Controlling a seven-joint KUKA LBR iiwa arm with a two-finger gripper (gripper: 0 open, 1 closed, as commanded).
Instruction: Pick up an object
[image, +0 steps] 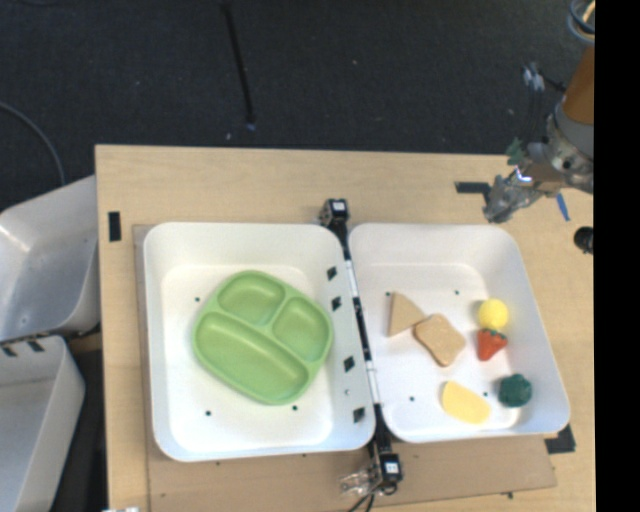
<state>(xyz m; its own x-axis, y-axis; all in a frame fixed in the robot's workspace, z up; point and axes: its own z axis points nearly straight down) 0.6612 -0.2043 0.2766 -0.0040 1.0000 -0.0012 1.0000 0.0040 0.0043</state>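
Note:
The right bin (520, 262) holds several toy foods. A tan wedge (403, 313) touches a brown bread slice (440, 340) near the bin's middle. To their right lie a yellow ball-shaped fruit (491, 314) and, just below it, a red piece (490, 345). Toward the front sit a dark green piece (515, 390) and a pale yellow slice (465, 402). My gripper (497, 200) hangs beyond the right bin's far right corner, over the bench and apart from all the food.
A green divided plate (262, 335) lies in the left bin (160, 300). A ridge with black clips (352, 320) separates the two bins. White equipment (40, 280) stands left of the bench.

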